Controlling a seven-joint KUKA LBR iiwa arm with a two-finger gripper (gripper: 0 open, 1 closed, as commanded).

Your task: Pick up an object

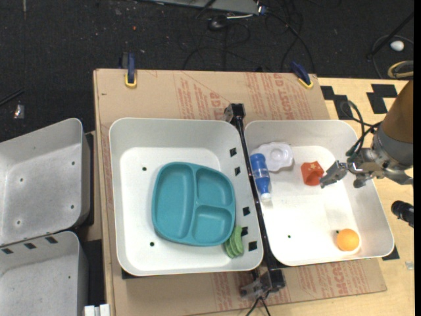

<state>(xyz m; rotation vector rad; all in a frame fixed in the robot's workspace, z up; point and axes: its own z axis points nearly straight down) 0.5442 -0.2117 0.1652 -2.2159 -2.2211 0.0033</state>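
Writing: red print runs across the cardboard sheet under the bins, upside down from here; the letters are too faint to read with confidence.
Bench cover: flat brown cardboard, held at its far edge by two clamps with yellow and blue grips.
Left bin: shallow white tray, smooth, rounded corners.
Left bin contents: a teal divided plate, three compartments, matte plastic, lying flat in the middle; a small green ridged piece at the plate's near right edge, against the bin's right wall.
Right bin: same white tray, set just beside the left one, a black divider strip between them.
Right bin contents: a blue and white bottle lying on its side along the left wall; a white translucent lumpy item touching the bottle's far end; a red blocky object near the middle of the far half; an orange ball in the near right corner.
Gripper: dark metal fingers, hanging over the right bin just right of the red object, apart from it; nothing between the fingers; spread or closed I cannot tell.
Arm: grey with an orange-brown band, entering over the right bin's right edge.
Beside the bench: two more white perforated trays on the floor at left.
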